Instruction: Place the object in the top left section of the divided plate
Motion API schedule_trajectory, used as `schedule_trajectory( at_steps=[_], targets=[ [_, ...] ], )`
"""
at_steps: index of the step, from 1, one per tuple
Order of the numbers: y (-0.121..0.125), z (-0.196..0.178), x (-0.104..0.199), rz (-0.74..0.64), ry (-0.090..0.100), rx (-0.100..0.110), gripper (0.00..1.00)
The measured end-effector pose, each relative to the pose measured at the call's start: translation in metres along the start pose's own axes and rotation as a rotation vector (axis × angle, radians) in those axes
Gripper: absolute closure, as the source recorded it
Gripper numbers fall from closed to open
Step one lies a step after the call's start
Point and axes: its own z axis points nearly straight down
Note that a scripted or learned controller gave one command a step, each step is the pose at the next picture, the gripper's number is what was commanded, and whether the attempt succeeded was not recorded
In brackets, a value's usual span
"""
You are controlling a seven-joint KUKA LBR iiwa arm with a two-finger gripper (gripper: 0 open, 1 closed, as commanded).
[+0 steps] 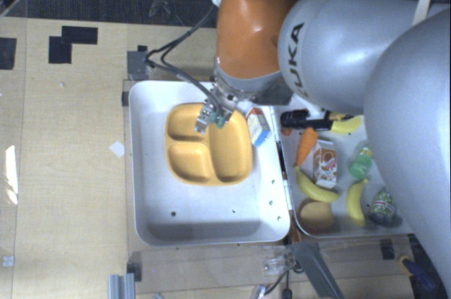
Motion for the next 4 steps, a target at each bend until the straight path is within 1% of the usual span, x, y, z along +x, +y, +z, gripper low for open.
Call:
schedule_trajectory(
  at_steps=[1,2,3,4],
  targets=[
    [0.0,0.0,0.0,0.0,0.0,0.0,0.0],
    [0.001,-0.012,-0.001,-0.001,-0.004,-0.006,1.0],
    [-0.039,0.015,0.024,-0.354,0.002,0.001,1.0],
    [-0.003,0.028,0.035,-0.391,0.001,0.0,1.0]
  ],
)
